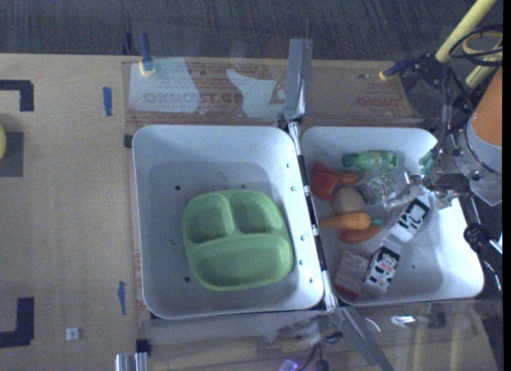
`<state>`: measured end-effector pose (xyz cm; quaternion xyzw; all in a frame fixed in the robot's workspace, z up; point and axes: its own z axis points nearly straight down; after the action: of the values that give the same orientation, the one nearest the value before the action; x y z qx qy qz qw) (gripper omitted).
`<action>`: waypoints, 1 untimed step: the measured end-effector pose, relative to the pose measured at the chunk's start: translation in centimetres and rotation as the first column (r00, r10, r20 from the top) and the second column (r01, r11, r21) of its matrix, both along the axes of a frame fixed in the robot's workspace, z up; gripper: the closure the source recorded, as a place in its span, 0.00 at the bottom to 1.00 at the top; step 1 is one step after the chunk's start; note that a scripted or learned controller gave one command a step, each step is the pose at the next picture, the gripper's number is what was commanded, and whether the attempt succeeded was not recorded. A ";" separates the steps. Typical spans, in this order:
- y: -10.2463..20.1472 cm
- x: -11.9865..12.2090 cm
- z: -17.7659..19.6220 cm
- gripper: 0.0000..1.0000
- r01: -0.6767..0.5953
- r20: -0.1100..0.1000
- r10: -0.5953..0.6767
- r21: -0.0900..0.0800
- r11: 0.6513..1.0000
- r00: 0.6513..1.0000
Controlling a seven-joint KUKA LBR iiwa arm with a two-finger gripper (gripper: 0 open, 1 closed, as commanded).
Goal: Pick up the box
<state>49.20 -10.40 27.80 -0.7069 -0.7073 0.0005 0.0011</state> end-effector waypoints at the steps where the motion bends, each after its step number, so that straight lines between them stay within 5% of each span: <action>1: 3.8 -1.3 -9.3 0.00 0.040 0.001 -0.040 -0.001 0.999 0.999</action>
<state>47.89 -6.59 18.46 -0.7208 -0.6931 0.0004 0.0006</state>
